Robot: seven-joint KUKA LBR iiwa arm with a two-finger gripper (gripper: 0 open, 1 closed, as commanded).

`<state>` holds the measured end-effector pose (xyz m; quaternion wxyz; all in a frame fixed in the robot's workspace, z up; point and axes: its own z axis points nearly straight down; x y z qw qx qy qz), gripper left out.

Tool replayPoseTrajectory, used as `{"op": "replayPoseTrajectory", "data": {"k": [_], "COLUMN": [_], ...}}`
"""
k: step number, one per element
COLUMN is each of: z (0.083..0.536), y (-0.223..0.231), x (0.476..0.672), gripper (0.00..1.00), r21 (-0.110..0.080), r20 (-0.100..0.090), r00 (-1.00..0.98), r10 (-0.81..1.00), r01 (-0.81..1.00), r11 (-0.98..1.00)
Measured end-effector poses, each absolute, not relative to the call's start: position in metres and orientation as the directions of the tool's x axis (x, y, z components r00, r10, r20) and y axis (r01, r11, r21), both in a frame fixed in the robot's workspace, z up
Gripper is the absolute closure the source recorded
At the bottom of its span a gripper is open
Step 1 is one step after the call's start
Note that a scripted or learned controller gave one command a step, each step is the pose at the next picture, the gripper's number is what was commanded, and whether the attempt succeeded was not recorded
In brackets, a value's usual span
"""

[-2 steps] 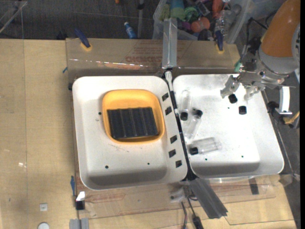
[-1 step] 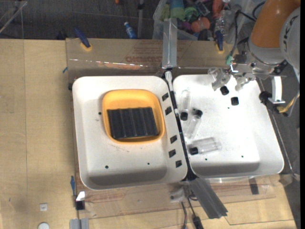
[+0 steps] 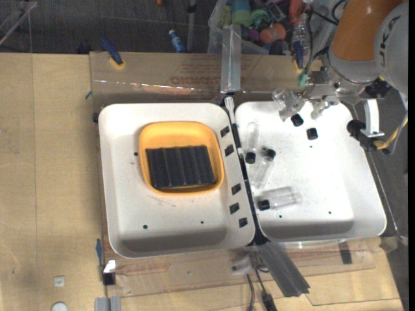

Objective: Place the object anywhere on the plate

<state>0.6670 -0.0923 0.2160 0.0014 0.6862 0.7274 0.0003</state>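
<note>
Several clear vials (image 3: 280, 198) with black caps are lying in the right bin (image 3: 337, 193), well apart from the yellow plate (image 3: 178, 135) sitting in the left bin (image 3: 123, 173). The gripper (image 3: 303, 107) is hovering at the right bin's far edge with jaws spread and gripping nothing. The picking step seems not yet done; next it needs to be descending squarely over one vial and closing.

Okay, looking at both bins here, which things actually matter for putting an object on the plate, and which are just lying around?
For the job:
- yellow plate with a black ridged insert, in the left bin
- clear vials with black caps in the right bin
- pincer, above the right bin's far edge

Just lying about:
- container of colourful toys behind the bins
- blue clamp on the bench
</note>
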Motion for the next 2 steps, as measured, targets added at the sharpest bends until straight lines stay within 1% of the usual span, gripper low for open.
{"op": "replayPoseTrajectory", "data": {"k": [1, 2], "z": [0.229, 0.260], "y": [-0.074, -0.066], "x": [0.667, 0.668], "gripper": [1.00, 1.00], "r21": [0.004, 0.004], "r20": [-0.002, -0.003], "r00": [-0.208, -0.377], "r10": [0.978, 0.926], "r01": [0.978, 0.926], "r11": [0.208, 0.377]}}
